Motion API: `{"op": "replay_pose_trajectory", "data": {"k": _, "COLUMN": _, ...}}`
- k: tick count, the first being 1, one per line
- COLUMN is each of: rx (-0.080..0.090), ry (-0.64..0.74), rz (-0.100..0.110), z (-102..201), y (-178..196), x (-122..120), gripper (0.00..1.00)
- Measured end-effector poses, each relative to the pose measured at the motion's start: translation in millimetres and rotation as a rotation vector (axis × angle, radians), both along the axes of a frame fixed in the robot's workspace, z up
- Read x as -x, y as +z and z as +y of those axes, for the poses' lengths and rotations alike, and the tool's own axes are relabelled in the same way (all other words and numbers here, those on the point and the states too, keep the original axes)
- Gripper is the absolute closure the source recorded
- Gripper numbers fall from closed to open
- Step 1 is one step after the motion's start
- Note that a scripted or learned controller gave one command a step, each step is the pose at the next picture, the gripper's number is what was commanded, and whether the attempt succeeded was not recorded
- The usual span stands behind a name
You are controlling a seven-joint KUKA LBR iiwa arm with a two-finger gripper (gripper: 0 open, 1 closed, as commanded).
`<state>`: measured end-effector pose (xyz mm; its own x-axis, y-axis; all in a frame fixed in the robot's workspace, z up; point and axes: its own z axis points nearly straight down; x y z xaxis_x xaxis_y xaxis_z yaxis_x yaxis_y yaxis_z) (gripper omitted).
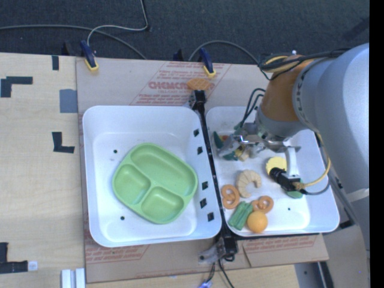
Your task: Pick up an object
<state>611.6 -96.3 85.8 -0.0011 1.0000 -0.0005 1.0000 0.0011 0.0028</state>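
Two shallow white bins sit side by side on a tabletop; the left bin [96, 161] holds a green divided plate [155, 182]; the right bin [318, 212] holds toy food: a croissant [248, 182], two pretzels [229, 194], an orange [257, 222] and a green vegetable [240, 214]; the gripper [243, 143] hangs low over small items [231, 152] at the bin's upper left; whether it is open is unclear.

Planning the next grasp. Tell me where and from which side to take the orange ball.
Grip the orange ball across its middle, coming straight down from above. It is round, so any pair of opposite sides will do, but the green piece touches its left and a pretzel sits just behind it.
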Motion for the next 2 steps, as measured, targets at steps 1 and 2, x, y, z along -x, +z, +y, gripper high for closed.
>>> {"op": "replay_pose_trajectory", "data": {"k": 1, "rx": 0.001, "ry": -0.001, "rz": 0.016, "z": -5.6, "y": -1.3, "x": -51.7, "gripper": 0.0}}
{"op": "replay_pose_trajectory", "data": {"k": 2, "rx": -0.001, "ry": 0.0, "rz": 0.019, "z": -10.1, "y": -1.5, "x": -54.1, "gripper": 0.0}}
